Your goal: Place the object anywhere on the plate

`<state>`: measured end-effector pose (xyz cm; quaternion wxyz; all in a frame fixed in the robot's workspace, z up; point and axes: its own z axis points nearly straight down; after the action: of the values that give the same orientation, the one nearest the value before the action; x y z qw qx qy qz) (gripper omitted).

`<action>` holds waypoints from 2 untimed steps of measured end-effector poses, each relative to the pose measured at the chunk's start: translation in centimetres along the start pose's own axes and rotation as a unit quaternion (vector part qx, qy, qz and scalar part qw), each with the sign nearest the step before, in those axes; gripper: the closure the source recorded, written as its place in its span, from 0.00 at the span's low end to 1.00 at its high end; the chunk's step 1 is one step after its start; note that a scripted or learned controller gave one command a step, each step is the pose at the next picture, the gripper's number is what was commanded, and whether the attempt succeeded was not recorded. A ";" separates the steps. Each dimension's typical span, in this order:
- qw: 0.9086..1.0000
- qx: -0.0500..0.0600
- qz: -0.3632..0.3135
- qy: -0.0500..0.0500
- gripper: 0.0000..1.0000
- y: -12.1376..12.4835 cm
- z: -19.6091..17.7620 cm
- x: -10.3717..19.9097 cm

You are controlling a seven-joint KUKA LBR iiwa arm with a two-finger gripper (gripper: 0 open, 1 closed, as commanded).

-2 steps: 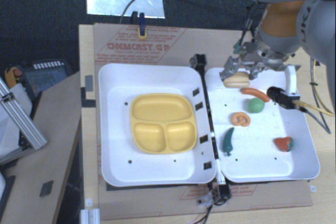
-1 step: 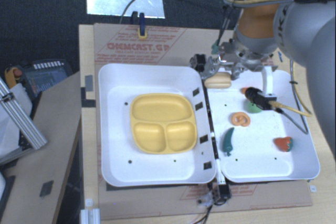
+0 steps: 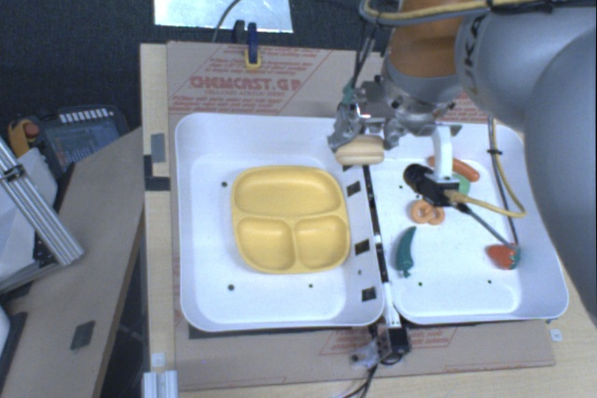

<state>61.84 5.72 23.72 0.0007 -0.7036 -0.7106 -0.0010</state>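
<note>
Gripper: we see the two-finger gripper (image 3: 362, 137) hanging over the divide between the two shallow white bins, at about 1 o'clock from the plate.
Grasp: a pale tan, bun-shaped object (image 3: 359, 152) sits right under the gripper body; we judge it clenched on this piece, since the piece hangs at the fingertips with no bin floor touching it that we can make out.
Plate: the yellow three-compartment plastic plate (image 3: 289, 217) lies in the middle of the left white bin (image 3: 201, 228), well apart from the bun.
Step in hand: we judge this as the carry toward the plate, with the release not yet done.
How to do it well: we should travel toward 8 o'clock, clear the bin's edge, and stop over the large upper compartment, which is the nearest and widest target.
Release: lower until the bun is just above the plate before letting go, so that it does not roll off.
Watch for: the ridges between compartments, which could tip the bun.
Right bin: the right white bin (image 3: 466, 294) holds a green pepper-like piece (image 3: 405, 251), an orange slice (image 3: 429, 212) and other small toys, none of which we need.
</note>
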 end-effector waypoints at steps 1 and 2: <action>1.000 0.000 0.000 0.000 1.00 -0.8 -0.4 4.6; 1.000 0.000 0.000 0.000 1.00 -2.0 -0.5 10.3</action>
<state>59.71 16.03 24.28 0.0005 -0.7035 -0.7107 -0.0010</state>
